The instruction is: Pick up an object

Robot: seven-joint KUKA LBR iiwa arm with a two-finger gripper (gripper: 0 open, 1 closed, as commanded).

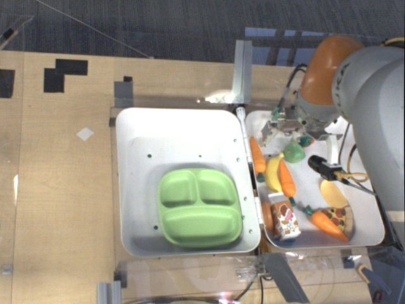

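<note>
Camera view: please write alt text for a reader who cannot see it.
The gripper reaches into the right bin, above a banana, carrots and a carton. The left bin holds a green tray.

The grey arm [373, 100] reaches in from the right, wrist seemingly angled downward.

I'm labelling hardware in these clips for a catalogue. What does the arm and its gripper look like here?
The arm is a bulky, rounded grey body with a glossy orange band above the wrist. Below the band sits a darker grey wrist and a metallic gripper with small green-teal details. Thin black cables loop beside the wrist, and more black cabling with a yellow-orange strand runs along the arm's lower side.
</note>
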